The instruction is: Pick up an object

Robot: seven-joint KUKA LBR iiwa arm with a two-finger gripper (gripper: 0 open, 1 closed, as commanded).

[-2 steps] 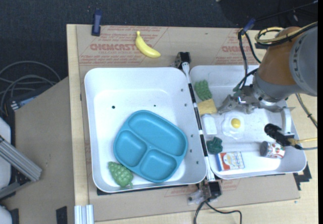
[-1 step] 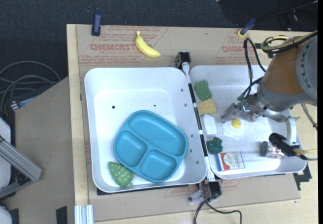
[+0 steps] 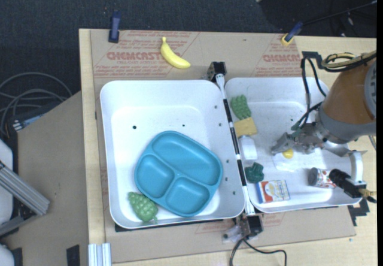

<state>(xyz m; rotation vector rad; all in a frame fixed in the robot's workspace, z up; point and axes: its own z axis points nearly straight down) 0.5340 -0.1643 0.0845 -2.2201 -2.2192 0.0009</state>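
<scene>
The jaws [image 3: 286, 150] hang low in the middle of the right bin [image 3: 272, 90], pointing toward the divider between the two bins. A small yellow object [image 3: 288, 153] shows right at their tips, but whether it sits between the fingers or merely lies on the bin floor beneath them cannot be told, and neither can how far the jaws are parted. Behind them the grey wrist leads back to the orange band of the arm [image 3: 350, 100], which comes in over the bin's right edge, with black cables looping above it.

Around the jaws, the right bin holds several things. Along its left wall, from the far end toward the near end, lie a green sponge-like piece [image 3: 239, 105], a yellow block [image 3: 245, 127] just beside it, a small white object [image 3: 248, 151], and a dark green toy [image 3: 254, 171]. Near the bin's front edge rests a small flat packet with red and blue print [image 3: 274, 190]. Toward the front right corner lies a tube-shaped item [image 3: 322, 178], next to a black part of the arm's fittings.

The left bin [image 3: 119, 103] carries a blue divided plate [image 3: 178, 172] in its near half, and a green bumpy toy [image 3: 142, 206] sits at the plate's front left edge, in the bin's front left corner.

Outside the bins, a yellow banana [image 3: 173, 55] lies on the tabletop [image 3: 96, 139] near its far edge, just behind the left bin.
</scene>
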